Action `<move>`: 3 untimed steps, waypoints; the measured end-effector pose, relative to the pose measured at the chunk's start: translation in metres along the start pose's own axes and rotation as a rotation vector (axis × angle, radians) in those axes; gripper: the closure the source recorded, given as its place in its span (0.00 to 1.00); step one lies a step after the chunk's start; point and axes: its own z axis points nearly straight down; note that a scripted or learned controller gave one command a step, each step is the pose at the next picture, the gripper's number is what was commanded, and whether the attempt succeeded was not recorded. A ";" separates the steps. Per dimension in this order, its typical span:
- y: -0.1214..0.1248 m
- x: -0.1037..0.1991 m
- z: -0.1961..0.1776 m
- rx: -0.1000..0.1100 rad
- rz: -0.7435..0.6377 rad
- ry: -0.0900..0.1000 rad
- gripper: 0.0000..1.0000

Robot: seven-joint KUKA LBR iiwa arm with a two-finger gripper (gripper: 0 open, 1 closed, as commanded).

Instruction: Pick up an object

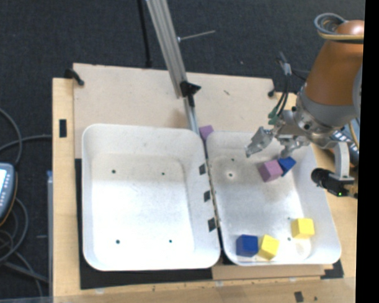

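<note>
Nearest the lens, a blue cube (247, 245) and a yellow cube (268, 247) are sitting side by side, about touching, at the front edge of the right bin (237, 199); a second yellow cube (303, 227) is sitting apart toward the right wall. Left bin (101, 194) is sitting alongside on the tabletop (129, 96). Likely target is the purple cube (270, 170) at the back of the right bin, with a smaller blue block (287, 163) touching or just beside its far corner; another purple block (206, 131) is perching on the rim where the bins meet. Judging by looks, these are light, rigid blocks with flat faces, not fragile; best taken across two opposite faces, though the blue neighbour is crowding one side and could get pushed. Hand (262, 144) is hovering just above and behind the purple cube, angled down-left. Cannot tell whether it is released or clenched; nothing is visibly sitting in it.
</note>
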 end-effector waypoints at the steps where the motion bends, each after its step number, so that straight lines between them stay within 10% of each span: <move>1: -0.051 -0.083 0.087 0.010 0.006 -0.003 0.00; 3: 0.052 -0.085 0.166 -0.011 -0.002 -0.006 0.00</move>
